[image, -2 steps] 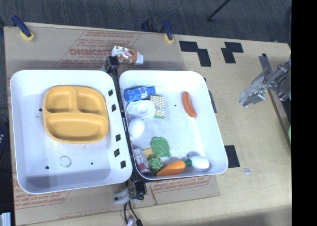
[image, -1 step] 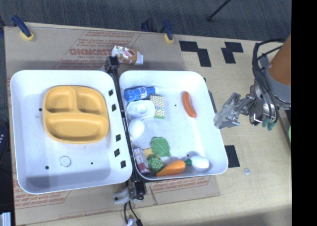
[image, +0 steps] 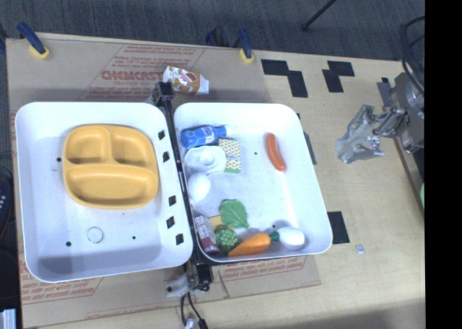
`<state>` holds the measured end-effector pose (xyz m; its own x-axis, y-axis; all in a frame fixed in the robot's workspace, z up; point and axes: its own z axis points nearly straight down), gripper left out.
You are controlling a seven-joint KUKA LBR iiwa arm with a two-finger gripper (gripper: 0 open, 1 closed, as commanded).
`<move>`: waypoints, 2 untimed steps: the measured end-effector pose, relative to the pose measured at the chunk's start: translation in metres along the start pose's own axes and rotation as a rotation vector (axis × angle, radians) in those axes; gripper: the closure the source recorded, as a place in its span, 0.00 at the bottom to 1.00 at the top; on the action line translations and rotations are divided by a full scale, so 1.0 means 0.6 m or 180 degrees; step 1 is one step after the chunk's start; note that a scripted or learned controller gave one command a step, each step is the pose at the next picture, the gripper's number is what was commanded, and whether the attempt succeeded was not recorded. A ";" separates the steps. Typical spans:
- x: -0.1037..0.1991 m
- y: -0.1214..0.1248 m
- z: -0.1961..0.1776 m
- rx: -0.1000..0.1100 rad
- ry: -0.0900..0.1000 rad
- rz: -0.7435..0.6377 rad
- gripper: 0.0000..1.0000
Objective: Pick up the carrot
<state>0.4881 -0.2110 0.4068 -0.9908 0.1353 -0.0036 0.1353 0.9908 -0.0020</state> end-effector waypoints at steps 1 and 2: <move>0.020 -0.001 0.240 -0.0009 0.0014 -0.0859 1.00; 0.005 -0.001 0.063 -0.0001 0.0001 -0.1065 1.00</move>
<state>0.4849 -0.2110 0.3688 -0.9803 -0.1977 -0.0025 -0.1977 0.9803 -0.0027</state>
